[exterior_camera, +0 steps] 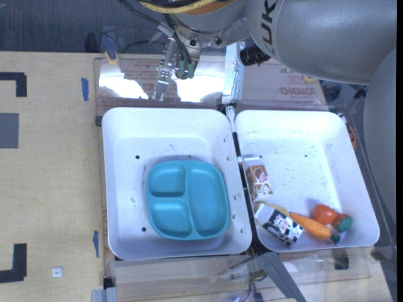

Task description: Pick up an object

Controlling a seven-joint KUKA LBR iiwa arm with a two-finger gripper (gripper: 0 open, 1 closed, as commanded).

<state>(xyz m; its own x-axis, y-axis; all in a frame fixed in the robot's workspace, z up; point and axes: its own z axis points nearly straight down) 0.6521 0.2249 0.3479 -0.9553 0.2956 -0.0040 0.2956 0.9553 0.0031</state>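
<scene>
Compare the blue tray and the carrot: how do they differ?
The tray is blue, wide and divided into compartments; the carrot is orange, thin and tapered. The tray lies alone in the left bin; the carrot sits among other items in the right bin. Both lie flat.

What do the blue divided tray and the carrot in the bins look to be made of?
The blue divided tray in the left bin looks like moulded plastic: even colour, rounded compartments, a soft sheen. The carrot in the right bin seems a toy, probably plastic, since its orange is flat and smooth; rubber cannot be ruled out.
</scene>
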